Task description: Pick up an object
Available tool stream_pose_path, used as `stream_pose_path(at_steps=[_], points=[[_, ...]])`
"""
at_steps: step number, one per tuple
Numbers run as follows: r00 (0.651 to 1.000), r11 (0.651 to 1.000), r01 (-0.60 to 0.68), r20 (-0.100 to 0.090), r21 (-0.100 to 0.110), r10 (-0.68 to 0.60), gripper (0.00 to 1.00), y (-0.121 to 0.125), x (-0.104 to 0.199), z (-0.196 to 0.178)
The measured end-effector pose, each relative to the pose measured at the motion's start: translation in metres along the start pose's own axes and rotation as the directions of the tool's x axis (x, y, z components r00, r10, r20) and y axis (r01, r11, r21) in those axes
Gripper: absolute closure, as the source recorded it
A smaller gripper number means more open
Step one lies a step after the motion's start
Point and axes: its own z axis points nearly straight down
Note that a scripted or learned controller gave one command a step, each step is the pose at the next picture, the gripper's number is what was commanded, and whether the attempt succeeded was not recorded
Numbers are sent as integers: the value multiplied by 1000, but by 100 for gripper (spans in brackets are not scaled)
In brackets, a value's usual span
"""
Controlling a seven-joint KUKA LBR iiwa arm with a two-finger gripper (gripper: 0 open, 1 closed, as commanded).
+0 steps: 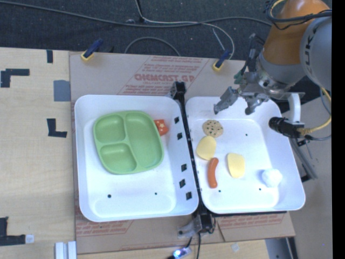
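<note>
Currently the gripper (235, 103) hangs with jaws spread wide and nothing between them, above the far rim of the right bin (280, 198). Nearest below the jaws lies the cookie (213, 127); the sausage (213, 172) lies farther. Judgement: centre over the cookie, descend straight, close once both fingers straddle it.

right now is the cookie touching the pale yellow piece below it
Touching: the camera view shows the cookie meeting the top of the pale yellow piece, no white bin floor between them.

Bench (32, 161): cardboard sheet (161, 77) on top, 2 white bins (86, 198) on cardboard.
</note>
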Motion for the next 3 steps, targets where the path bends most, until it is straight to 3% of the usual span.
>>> stream_pose_path(at_steps=[1, 3], points=[[1000, 1000, 3, 1, -13, -3, 0, 2, 0, -8], [1000, 1000, 2, 2, -11, -2, 0, 10, 0, 99]])
